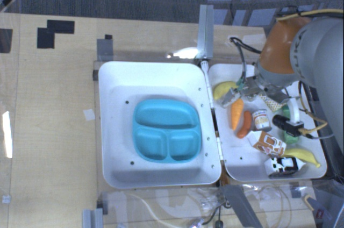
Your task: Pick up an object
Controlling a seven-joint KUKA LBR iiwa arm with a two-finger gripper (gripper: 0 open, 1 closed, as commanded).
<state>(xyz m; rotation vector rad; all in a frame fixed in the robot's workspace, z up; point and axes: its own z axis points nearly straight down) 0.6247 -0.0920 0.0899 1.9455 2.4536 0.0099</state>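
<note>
From my remote station I look down on two shallow white bins side by side on a pale wooden bench. The left bin [113,114] holds a light blue divided tray [166,130] with three compartments, lying flat near the bin's middle.

The right bin [239,168] holds the objects to pick from. A carrot [236,113] lies near the bin's left side, with a sausage [244,125] just beside it on the right. A yellow lemon [222,91] sits at the upper left. A small jar [261,120] stands near the middle, an orange carton [269,143] lies below it, and a black-and-white object [282,165] touches a banana [304,156] at the lower right. Something green [292,135] sits further right, partly hidden.

The grey arm [317,60] with its orange band [279,49] reaches in from the right, over the upper part of the right bin. The gripper [236,93] hangs low, between the lemon and the carrot. I cannot tell how wide it is, nor whether it has hold of anything.
</note>
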